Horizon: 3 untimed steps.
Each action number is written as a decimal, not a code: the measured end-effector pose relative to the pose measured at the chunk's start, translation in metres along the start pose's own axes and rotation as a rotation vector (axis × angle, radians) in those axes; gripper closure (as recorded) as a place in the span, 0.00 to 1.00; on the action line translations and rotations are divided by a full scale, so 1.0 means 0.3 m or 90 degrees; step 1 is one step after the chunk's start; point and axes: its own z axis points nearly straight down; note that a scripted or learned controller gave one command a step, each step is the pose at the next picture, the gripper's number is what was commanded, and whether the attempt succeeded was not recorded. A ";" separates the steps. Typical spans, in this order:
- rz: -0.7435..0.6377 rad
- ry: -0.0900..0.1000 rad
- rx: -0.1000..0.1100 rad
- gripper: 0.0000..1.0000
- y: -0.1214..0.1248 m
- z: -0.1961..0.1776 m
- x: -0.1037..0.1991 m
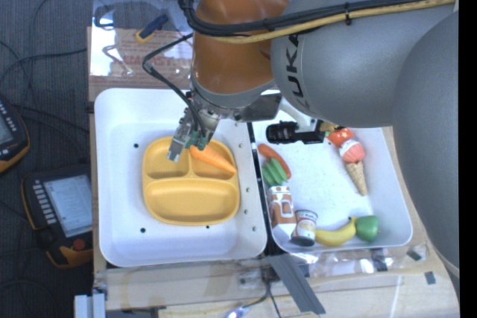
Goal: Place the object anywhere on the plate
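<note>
A yellow divided plate [190, 197] lies in the left white bin [119, 234]. An orange carrot [215, 159] rests in the plate's upper right compartment, thick end up-left, tip pointing down-right. My gripper [189, 143] hangs over the plate's upper edge, directly above the carrot's thick end. Its fingers [177, 148] stand apart, so it is open. The carrot lies on the plate and I see no grip on it, though its thick end touches or nearly touches the right fingertip.
The right bin [395, 234] holds an ice cream cone [355, 164], a green and a red vegetable [273, 169], a small brown bottle [281, 206], a little jar [304, 227], a banana [334, 236] and a green fruit [367, 227]. The arm's bulk looms over both bins' far side.
</note>
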 end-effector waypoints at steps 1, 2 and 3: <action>-0.003 0.000 -0.001 1.00 0.007 0.089 -0.157; 0.069 0.001 0.000 1.00 0.067 0.365 -0.150; 0.070 0.000 0.000 0.00 0.066 0.364 -0.152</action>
